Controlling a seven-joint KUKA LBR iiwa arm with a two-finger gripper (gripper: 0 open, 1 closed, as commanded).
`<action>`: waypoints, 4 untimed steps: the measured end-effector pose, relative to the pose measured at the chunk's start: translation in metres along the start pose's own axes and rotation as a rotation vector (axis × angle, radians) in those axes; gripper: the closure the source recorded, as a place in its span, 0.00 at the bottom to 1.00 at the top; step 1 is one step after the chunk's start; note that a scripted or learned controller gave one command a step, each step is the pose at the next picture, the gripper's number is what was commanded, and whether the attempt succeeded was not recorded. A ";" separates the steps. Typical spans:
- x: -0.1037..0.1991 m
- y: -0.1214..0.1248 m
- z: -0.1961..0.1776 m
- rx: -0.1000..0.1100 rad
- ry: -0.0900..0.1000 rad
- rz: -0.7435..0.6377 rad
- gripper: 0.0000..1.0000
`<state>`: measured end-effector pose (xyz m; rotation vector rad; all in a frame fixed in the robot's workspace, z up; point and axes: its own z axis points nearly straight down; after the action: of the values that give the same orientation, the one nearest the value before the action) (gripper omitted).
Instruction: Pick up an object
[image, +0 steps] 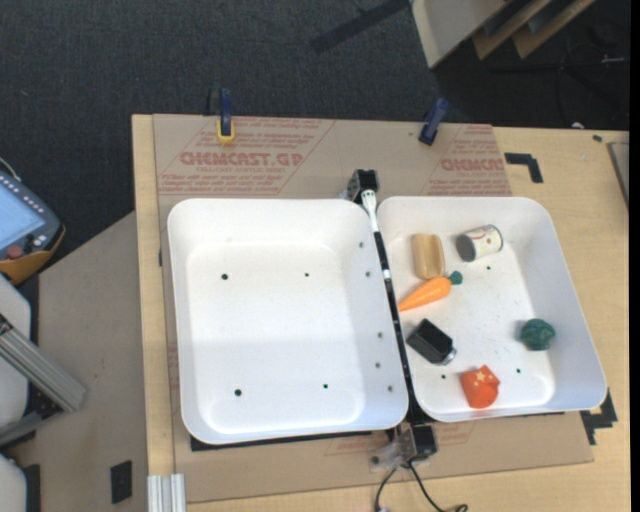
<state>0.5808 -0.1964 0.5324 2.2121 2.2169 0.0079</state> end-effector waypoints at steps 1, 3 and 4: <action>0.060 -0.010 -0.004 0.010 0.004 -0.004 1.00; 0.049 -0.073 0.113 0.024 0.005 0.011 1.00; 0.108 -0.081 0.051 0.004 0.002 -0.001 1.00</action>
<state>0.5004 -0.0890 0.4799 2.2144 2.2215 0.0058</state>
